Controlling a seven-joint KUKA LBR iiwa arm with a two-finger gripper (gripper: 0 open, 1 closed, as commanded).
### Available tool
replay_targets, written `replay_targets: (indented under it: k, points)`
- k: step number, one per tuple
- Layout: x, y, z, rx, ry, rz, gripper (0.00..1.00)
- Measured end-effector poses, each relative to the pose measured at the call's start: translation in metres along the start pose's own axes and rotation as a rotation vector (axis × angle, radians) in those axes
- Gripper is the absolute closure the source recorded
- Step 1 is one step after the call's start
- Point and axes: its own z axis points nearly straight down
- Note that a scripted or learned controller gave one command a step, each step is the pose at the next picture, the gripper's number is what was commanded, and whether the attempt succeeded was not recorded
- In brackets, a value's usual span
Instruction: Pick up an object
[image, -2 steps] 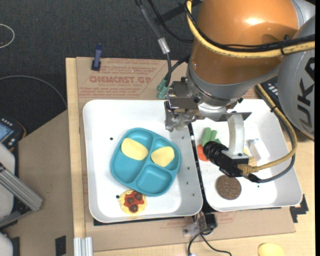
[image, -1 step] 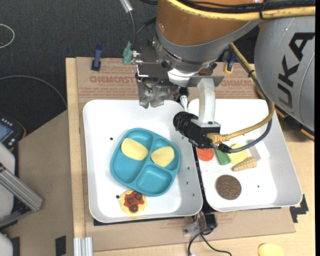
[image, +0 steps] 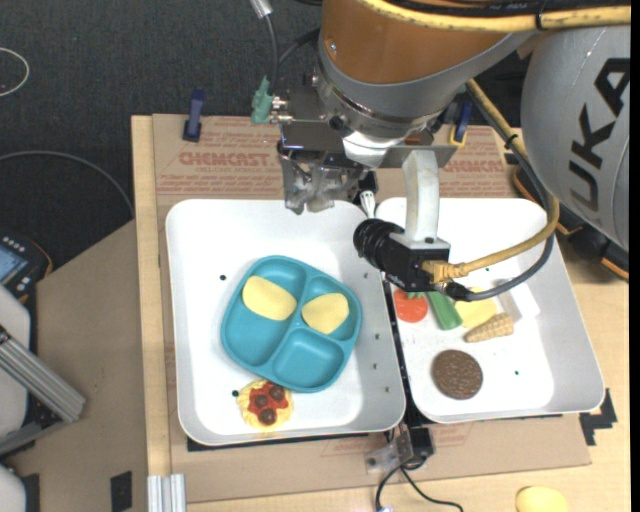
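While my gripper (image: 318, 192) hung over the left bin's (image: 190, 300) back edge, I honestly couldn't tell how my fingers stood. Blue divided plate (image: 290, 325) sat in that bin with a pizza slice (image: 264, 402) beside it; cookie (image: 457, 373), cone (image: 488, 327) and tomato (image: 411, 307) lay in the right bin (image: 560, 340).

Brown cardboard sheet (image: 150, 180) under two white bins (image: 190, 300), blue clamps (image: 194, 116).
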Motion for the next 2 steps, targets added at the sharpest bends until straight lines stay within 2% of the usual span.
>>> replay_targets:
  k: [2]
  points:
    - [0.002,0.001,-0.021,-0.007,0.002,-0.003,1.0]
